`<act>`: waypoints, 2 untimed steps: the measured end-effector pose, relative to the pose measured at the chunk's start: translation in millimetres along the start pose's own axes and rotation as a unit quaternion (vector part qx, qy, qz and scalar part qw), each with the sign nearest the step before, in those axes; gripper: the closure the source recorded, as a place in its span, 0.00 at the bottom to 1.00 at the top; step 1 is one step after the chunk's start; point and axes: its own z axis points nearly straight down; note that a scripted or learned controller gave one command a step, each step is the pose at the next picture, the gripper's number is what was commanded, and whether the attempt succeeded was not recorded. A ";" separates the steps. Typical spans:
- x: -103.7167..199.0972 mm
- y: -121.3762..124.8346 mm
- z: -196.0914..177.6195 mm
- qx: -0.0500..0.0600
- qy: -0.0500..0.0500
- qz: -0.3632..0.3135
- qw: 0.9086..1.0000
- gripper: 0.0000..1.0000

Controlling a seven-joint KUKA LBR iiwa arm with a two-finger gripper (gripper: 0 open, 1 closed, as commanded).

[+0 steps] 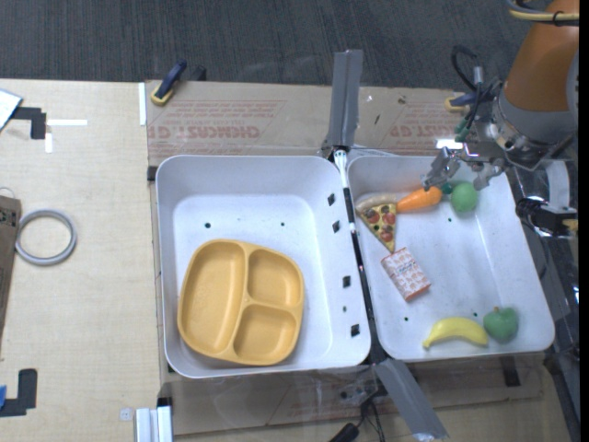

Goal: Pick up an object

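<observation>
A slanted overhead view of a workbench with two shallow white bins side by side. Nearest the viewer, in the right bin (529,274), a yellow banana (456,332) lies against the front wall with a green apple (502,324) touching its right end. The left bin (175,201) holds a yellow three-compartment plate (241,302) in its front half. Further back in the right bin, a small pink packet (406,273) lies near the middle, and behind it a pizza slice (380,222) rests beside the wall shared with the left bin. At the back of that bin an orange carrot (420,200) lies at a tilt, with a green lime-like fruit (464,198) just to its right. The gripper (448,168) of the grey and orange arm, reaching in from the right, hangs just above these two, over the carrot's thick end; whether its fingers are parted or closed cannot be told, and nothing is visibly held. Outside the bins, a roll of tape (43,237) sits on the bench at far left and a blue clamp (169,82) lies beyond. The step in hand looks like the approach to a grasp, probably on the carrot; the next move would call for settling onto it squarely without nudging the green fruit
</observation>
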 end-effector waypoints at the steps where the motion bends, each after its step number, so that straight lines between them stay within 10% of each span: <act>1: -0.4 0.3 -8.3 0.000 0.000 -0.001 1.000 1.00; 2: -28.7 -35.4 -221.2 -0.001 -0.001 -0.069 0.998 1.00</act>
